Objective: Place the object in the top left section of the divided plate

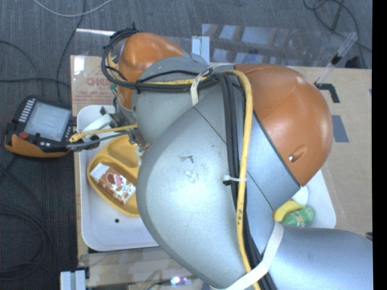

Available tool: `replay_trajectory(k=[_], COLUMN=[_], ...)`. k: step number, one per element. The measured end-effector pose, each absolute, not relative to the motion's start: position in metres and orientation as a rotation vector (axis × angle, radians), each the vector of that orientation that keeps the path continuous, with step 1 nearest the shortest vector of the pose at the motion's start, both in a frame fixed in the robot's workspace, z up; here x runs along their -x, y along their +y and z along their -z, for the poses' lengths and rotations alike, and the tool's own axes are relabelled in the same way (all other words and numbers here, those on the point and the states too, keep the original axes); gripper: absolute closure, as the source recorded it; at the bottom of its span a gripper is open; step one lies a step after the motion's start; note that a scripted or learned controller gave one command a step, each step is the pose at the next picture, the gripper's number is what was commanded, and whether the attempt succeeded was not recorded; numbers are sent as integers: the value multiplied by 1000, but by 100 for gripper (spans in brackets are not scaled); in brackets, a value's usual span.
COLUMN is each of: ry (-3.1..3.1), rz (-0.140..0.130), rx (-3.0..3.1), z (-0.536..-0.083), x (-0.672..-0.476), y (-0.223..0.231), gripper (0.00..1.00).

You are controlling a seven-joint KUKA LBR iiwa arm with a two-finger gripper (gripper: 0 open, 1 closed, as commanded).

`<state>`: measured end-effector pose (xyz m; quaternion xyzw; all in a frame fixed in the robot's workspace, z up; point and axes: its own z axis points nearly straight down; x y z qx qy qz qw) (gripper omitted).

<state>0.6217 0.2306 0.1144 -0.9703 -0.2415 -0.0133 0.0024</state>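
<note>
A yellow divided plate (pixel 115 154) lies in the left white bin (pixel 97 231). In the plate's near-left section rests a small red, white and brown patterned object (pixel 118 185). My gripper (pixel 135 141) hangs over the plate's far right part, just past the patterned object. It is almost wholly covered by the grey wrist and the orange band above it. Nothing shows between its tips, and the plate's right side is hidden under the arm.
The bulky grey and orange arm (pixel 242 162) covers the middle of the bench and most of the right bin. A yellow object (pixel 286 210) and a green one (pixel 300 217) peek out in the right bin. A teach pendant (pixel 37 128) lies on the floor to the left.
</note>
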Motion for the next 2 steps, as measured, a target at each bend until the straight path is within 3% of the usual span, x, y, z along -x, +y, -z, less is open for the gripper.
replay_trajectory(k=[1,2], ry=[-755,-761], rz=[41,44], rx=[3044,3043], z=[-114,-122], x=[-622,-622], y=[231,230], gripper=[0,100])
